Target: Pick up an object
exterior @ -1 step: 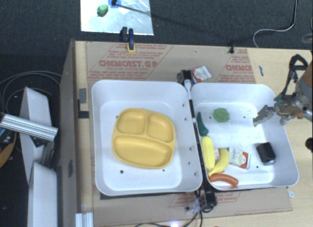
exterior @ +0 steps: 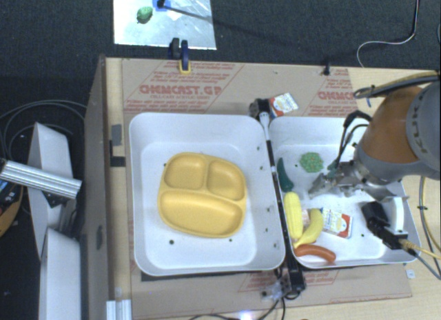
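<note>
The right bin (exterior: pixel 324 124) holds a fuzzy green ball (exterior: pixel 311 162), a dark green pepper-like piece (exterior: pixel 284 175), a yellow corn cob (exterior: pixel 293 215), a banana (exterior: pixel 312 229), a reddish sausage (exterior: pixel 315 254) and a small white and red carton (exterior: pixel 336 223). My gripper (exterior: pixel 322 185) reaches in from the right and hangs low over the middle of this bin. It is just below the green ball and above the carton and banana. Nothing shows held in it.
The left bin (exterior: pixel 148 174) carries a yellow divided plate (exterior: pixel 203 194). A small carton (exterior: pixel 282 105) lies on the cardboard behind the bins. The arm's orange band (exterior: pixel 393 132) and a black part (exterior: pixel 381 223) overhang the right bin's right side.
</note>
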Tool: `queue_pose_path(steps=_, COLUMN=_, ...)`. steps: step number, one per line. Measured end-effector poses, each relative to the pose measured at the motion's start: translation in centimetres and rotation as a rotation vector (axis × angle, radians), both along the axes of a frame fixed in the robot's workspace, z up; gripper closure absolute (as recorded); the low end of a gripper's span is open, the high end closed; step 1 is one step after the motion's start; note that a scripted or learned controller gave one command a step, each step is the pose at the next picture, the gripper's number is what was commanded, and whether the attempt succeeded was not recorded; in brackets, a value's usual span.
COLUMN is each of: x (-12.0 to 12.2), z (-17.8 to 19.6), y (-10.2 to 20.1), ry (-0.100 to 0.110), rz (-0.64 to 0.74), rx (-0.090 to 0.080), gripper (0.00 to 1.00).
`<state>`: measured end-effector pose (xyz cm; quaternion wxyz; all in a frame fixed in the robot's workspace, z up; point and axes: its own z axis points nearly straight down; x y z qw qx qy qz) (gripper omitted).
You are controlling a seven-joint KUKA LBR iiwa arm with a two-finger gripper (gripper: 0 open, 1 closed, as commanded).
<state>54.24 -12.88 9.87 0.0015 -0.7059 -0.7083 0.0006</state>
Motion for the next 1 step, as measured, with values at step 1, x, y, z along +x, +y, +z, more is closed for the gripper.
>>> queue_pose_path(steps=1, x=9.34, z=-1.41, y=2.68, ry=-0.006, rz=0.001, rx=-0.001, gripper=0.0)
